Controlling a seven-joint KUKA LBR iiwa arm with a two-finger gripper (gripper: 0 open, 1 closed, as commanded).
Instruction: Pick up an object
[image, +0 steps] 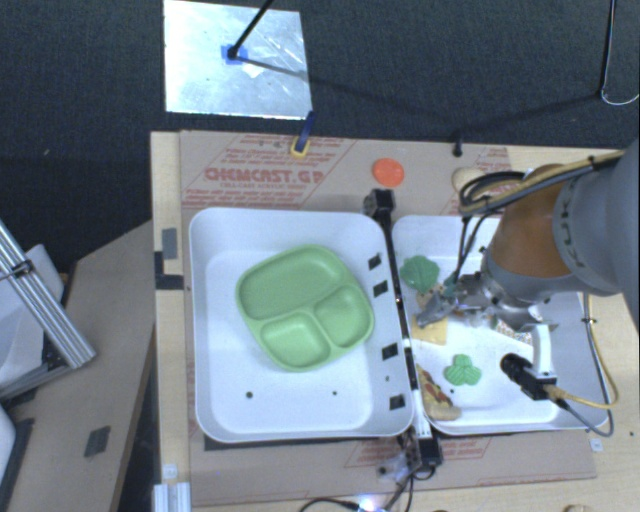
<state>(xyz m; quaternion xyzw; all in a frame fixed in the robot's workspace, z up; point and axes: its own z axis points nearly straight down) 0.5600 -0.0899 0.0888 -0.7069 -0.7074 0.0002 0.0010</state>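
Note:
In the right bin (575, 415) lie a green leafy toy (420, 270) at the far left, a second green toy (462, 371) near the middle, a pale yellow wedge (430, 334) by the divider and a brown-and-red piece (437, 395) at the front left. My gripper (437, 303) reaches in from the right and hangs low between the upper green toy and the yellow wedge, close to both. I see nothing lifted off the bin floor.
The left bin (215, 400) holds a green divided plate (303, 306). An orange disc (387, 173) lies on the board behind the bins. The grey arm (580, 235) and its cables cover the right bin's far right part.

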